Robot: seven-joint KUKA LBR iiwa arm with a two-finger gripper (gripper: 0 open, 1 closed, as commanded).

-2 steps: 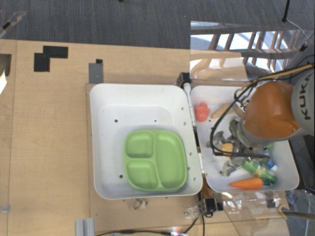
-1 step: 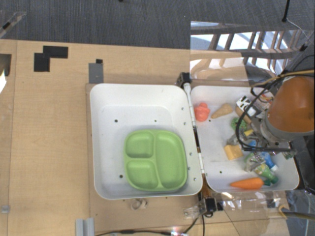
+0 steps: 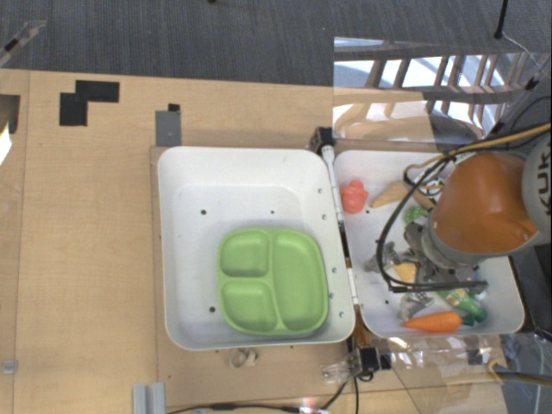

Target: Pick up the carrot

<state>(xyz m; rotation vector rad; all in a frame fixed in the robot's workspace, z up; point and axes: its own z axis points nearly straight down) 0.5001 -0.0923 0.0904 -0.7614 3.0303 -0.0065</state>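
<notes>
The orange carrot (image 3: 433, 322) lies on its side near the front edge of the right bin (image 3: 373, 231). My gripper (image 3: 423, 291) hangs low over the bin's middle, just behind the carrot, largely covered by the arm's orange band (image 3: 479, 205). Nothing is visibly held in it. The carrot rests on the bin floor in front of the gripper.
The left bin (image 3: 194, 197) holds a green divided plate (image 3: 274, 280). In the right bin lie a red piece (image 3: 354, 197), a tan piece (image 3: 388, 195), a yellow piece (image 3: 403, 272) and green pieces (image 3: 466, 300) close beside the carrot. Cables loop around the wrist.
</notes>
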